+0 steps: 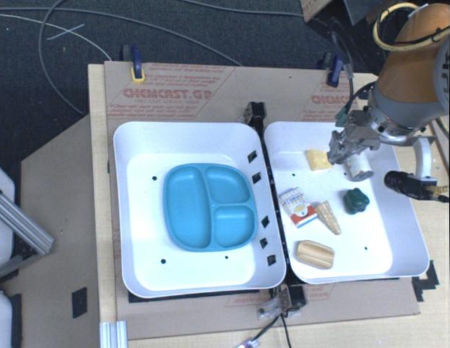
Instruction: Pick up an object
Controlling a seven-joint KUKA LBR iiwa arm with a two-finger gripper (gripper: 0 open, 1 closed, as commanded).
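2 shallow white bins sat side by side on the bench. The left bin (131,194) held a blue plate (209,206) with 3 compartments, lying flat near its middle. The right bin (399,245) held 5 small objects.

The yellow block (317,159) was a pale, roughly square piece, lying flat in the upper part of the right bin, close to the divider side. The gripper (346,153) hung just to the right of it, at the end of the grey arm (410,85) that reached in from the right with its orange band above the wrist. The block's right edge lay right against the gripper's outline, though actual contact could not be made out. Whether the gripper was spread or closed could not be told from this slant, and nothing was seen held in it.

Below the gripper, a dark green lump (356,201) lay near the bin's middle right. To its left were a tan cone (329,217), tilted diagonally, and a small red and white packet (297,206), the 2 just beside each other. Further down lay a tan bread-like roll (314,254), near the bin's front wall and apart from the rest.
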